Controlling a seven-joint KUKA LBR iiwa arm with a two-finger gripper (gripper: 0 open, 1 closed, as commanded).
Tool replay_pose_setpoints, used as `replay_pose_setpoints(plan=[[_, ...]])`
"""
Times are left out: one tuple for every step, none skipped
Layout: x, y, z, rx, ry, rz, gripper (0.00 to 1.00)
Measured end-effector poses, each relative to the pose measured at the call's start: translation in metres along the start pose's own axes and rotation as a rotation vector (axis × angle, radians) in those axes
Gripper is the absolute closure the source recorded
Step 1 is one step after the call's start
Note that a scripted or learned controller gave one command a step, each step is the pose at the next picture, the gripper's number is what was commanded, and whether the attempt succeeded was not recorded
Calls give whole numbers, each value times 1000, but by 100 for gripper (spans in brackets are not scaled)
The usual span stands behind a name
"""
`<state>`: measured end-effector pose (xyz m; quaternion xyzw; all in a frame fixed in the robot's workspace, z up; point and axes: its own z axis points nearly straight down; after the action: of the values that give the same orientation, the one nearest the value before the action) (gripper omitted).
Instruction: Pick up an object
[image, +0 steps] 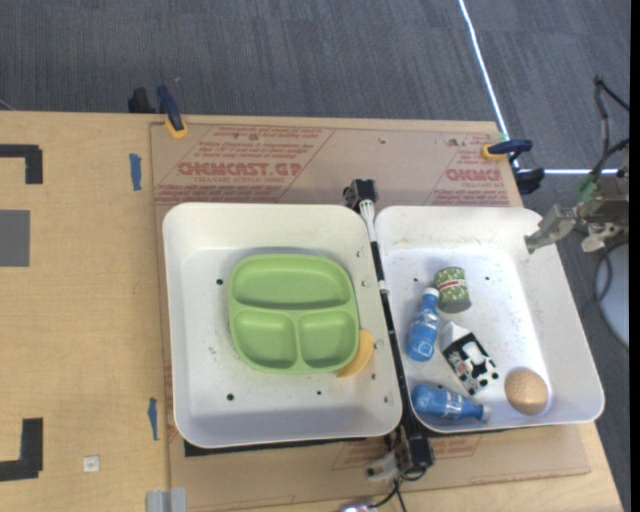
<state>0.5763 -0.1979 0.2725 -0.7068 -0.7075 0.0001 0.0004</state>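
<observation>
Two white bins sit side by side on a brown cardboard sheet (300, 160). Landmark for positions: the black divider strip (385, 320) running between the bins. Left of the strip, the left bin (190, 300) holds a green three-compartment plate (292, 312), with a small orange-yellow piece (355, 355) lying against the plate's lower right corner, just beside the strip. Right of the strip, the right bin (570, 330) holds the loose objects: a small green-labelled can (452, 287) farthest up; a blue bottle (424, 328) just below it, closest to the strip; a black-and-white item (468, 360) to the right of that bottle; a second blue bottle (446, 402) lying on its side at the bottom, near the strip; and a tan egg-shaped object (526, 390) farthest from the strip, near the bin's lower right corner. These objects cluster close together, the black-and-white item nearly touching both bottles. The gripper (548, 230) is far right of the strip, at the right bin's upper right corner over the rim, well apart from all the objects and holding nothing visible; whether it is parted or closed cannot be told at this size.
</observation>
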Motion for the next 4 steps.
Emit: replay_pose_setpoints(plan=[[34, 7, 160, -16, -7, -17, 0], [62, 7, 174, -3, -2, -24, 0], [41, 41, 180, -13, -4, -452, 0], [77, -34, 180, 0, 1, -394, 0]])
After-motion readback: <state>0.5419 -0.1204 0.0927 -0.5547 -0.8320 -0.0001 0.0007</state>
